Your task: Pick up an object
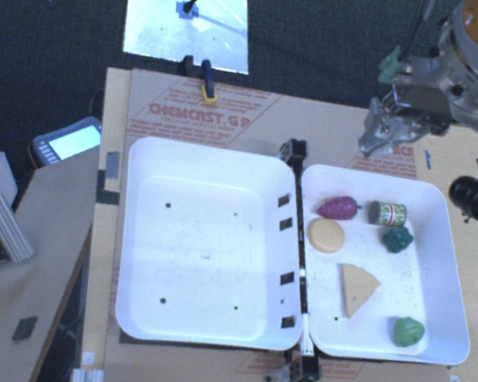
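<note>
Cardboard (231, 111) under both bins reads "CHEMCAST GP" (red print); fingers (382, 136) hover, spread unclear.

two bins sit side by side on the bench (232, 107), touching along a middle seam. the right bin (451, 255) holds six things: a berry-shaped piece (338, 207) at the back, a small can (387, 214) lying on its side just right of it, a knobbly lump (396, 240) in front of the can, a round disc (326, 235) in front of the berry, a wedge (355, 288) nearer the front, and a rounded lump (408, 331) at the front right. the gripper (384, 134) hangs behind the right bin's back rim. the left bin (198, 241) lies left of the seam.
</note>
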Controlling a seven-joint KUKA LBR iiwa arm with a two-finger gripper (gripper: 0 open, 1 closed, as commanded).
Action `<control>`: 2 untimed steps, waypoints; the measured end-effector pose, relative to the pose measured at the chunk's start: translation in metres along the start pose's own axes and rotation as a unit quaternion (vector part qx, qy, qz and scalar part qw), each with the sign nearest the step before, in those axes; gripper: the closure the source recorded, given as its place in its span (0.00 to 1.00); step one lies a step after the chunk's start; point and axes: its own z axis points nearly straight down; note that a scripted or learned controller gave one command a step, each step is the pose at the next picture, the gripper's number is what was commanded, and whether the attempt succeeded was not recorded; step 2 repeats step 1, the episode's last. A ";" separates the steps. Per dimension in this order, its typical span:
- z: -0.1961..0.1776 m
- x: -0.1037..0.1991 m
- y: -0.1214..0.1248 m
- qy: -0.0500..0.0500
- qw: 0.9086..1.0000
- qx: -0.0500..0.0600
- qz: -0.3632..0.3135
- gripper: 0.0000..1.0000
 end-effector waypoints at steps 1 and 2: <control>0.071 0.090 0.018 -0.002 1.000 0.012 -0.001 1.00; 0.071 0.090 0.018 -0.002 1.000 0.012 -0.001 1.00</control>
